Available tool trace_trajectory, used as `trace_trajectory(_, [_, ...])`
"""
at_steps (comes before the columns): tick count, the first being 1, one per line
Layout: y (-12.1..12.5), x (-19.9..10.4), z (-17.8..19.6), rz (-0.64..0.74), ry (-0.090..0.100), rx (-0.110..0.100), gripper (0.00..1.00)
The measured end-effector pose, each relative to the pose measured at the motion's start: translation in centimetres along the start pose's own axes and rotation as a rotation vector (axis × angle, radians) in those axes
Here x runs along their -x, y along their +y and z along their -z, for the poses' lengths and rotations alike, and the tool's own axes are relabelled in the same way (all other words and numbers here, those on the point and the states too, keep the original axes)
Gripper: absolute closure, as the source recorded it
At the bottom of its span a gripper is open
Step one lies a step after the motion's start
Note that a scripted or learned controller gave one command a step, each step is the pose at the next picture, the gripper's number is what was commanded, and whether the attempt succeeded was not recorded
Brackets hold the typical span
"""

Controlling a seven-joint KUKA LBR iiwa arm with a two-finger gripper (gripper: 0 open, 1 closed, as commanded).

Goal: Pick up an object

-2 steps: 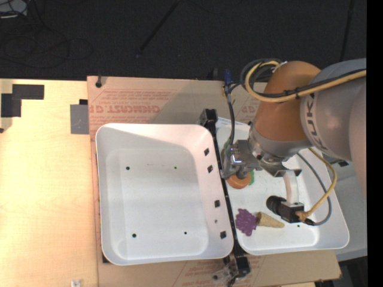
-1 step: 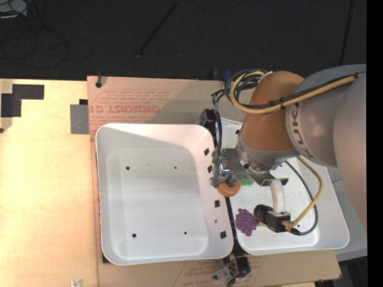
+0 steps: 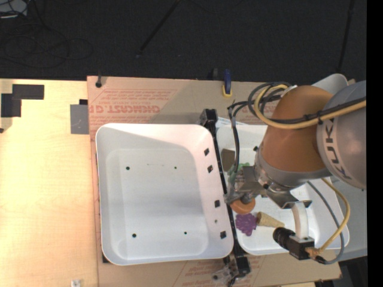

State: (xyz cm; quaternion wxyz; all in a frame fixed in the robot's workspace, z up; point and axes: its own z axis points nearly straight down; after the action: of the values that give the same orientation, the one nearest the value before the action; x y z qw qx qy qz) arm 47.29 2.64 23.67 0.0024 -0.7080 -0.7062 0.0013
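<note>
Reaching into the right bin (image 3: 335,235), the gripper (image 3: 241,191) sits just above an orange object (image 3: 243,206) beside a purple one (image 3: 246,222); grip state unclear, so center on orange, descend straight, avoid the bin wall.

a: bins (image 3: 119,160) were white w/ small black dots. arm (image 3: 299,136) was grey, orange band.
b: purple obj (image 3: 246,223) beside an orange one (image 3: 242,206); bench (image 3: 42,190) was pale wood.
</note>
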Motion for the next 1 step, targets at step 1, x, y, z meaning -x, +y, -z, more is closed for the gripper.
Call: trace_trajectory(1, [6.41,2.11,3.38,0.004,-0.003,0.009,1.00])
